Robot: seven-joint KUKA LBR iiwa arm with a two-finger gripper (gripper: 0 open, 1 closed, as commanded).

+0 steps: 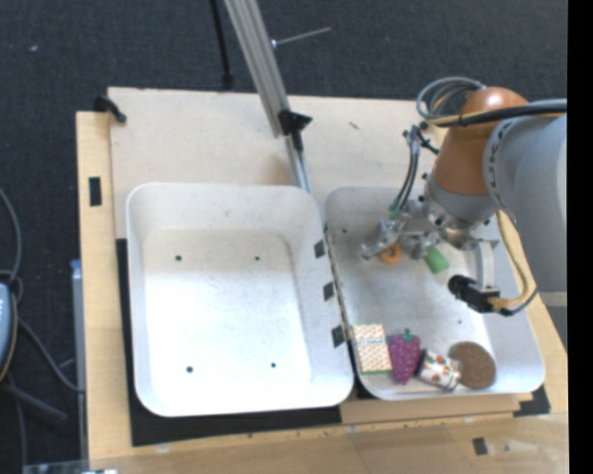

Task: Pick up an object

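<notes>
My gripper [395,239] hangs low over the back part of the right bin [519,349], under the grey arm with its orange band. A small orange object [389,256] shows just beneath the gripper's left side, and a small green object [436,260] lies close on its right. Whether either one is touched or held is hidden by the gripper's body. Along the bin's front edge lie a yellow-green box [372,348], a purple grape-like toy [405,355], a small patterned can [438,369] and a brown disc [472,363].
The left bin [227,294] sits beside the right one, sharing a raised rim in the middle. A slanted aluminium pole [262,57] rises behind the bins. A black cable end [474,292] dangles from the arm over the right bin.
</notes>
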